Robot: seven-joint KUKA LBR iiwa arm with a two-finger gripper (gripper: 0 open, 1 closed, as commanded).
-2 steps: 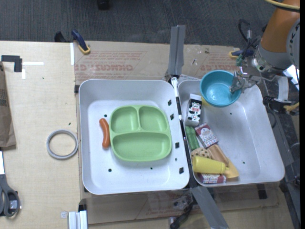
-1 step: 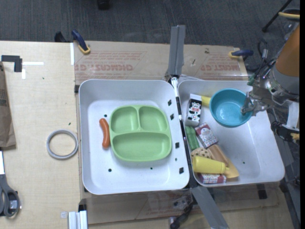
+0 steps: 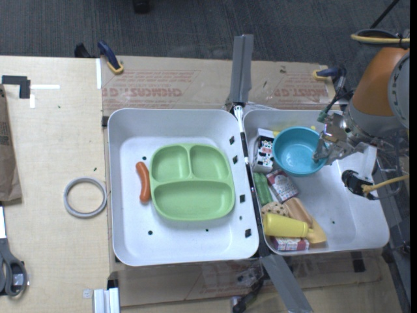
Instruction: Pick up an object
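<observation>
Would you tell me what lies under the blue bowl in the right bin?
The blue bowl rests partly on a black-and-white card box and a small packet. Anything directly beneath it is hidden.

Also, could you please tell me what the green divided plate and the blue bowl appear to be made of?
Green divided plate: likely moulded plastic, matte, judging by its uniform colour and soft rounded ridges. Blue bowl: probably plastic too, slightly glossier, with a faint sheen inside, though glazed ceramic cannot be ruled out.

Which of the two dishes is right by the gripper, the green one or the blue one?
The blue bowl in the right bin; the gripper is at its rim.
</observation>
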